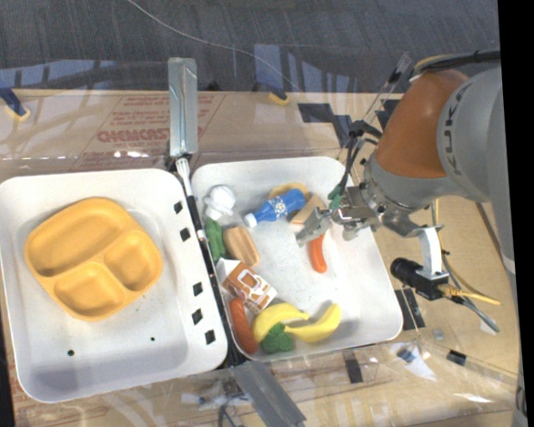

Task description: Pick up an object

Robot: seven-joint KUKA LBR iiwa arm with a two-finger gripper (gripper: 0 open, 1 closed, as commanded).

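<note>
Orange plastic caught the eye first: a small carrot-like piece (317, 253) lay in the right bin (372, 287), directly under the claw (327, 224). Camera view, w/ the right bin as landmark throughout.

Claw hung over that bin's upper-right part, arm coming in from the bin's right side. Fingers looked spread apart, nothing seen between them; the orange piece sat just below the tips, touching or nearly so — couldn't tell which.

Other stuff in the bin: blue bottle-shaped toy (273, 208) near its top edge, white lump (219, 200) at its top-left corner, green piece (214, 239) along its left wall, tan bread-like block (242, 244) beside that, a small printed box (250, 287) lower down, banana (318, 324) and a green broccoli-like bit (278, 340) near its bottom edge. Yellow divided tray (92, 257) sat in the other bin (40, 361), left of the landmark.

Step, as I judged it: approach/descend, pre-grasp. Most likely target was the orange piece. Next move prob. called for lowering so the fingers straddled it, then closing and lifting straight up; the piece was thin, so a slip was possible.
</note>
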